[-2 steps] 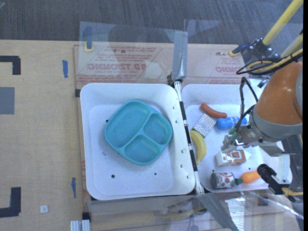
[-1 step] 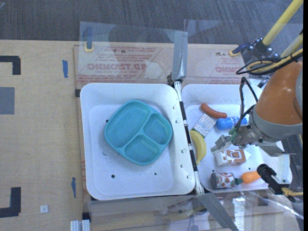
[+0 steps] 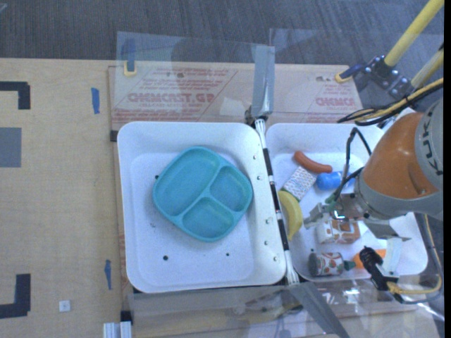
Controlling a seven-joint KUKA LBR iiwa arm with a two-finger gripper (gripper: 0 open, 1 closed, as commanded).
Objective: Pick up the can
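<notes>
A small can (image 3: 327,263) with a red and white label lies on its side near the front edge of the right bin (image 3: 313,138). Just behind it sits a second white and brown labelled container (image 3: 341,232), and my gripper (image 3: 337,215) hangs directly over that one, close to its top. The grey arm with its orange band (image 3: 398,167) reaches in from the right and hides the right part of the bin.
A banana (image 3: 291,213), a silver packet (image 3: 299,183), a blue object (image 3: 328,181) and a red sausage (image 3: 312,163) crowd the right bin's left and back. A teal divided plate (image 3: 203,193) lies in the left bin (image 3: 141,259).
</notes>
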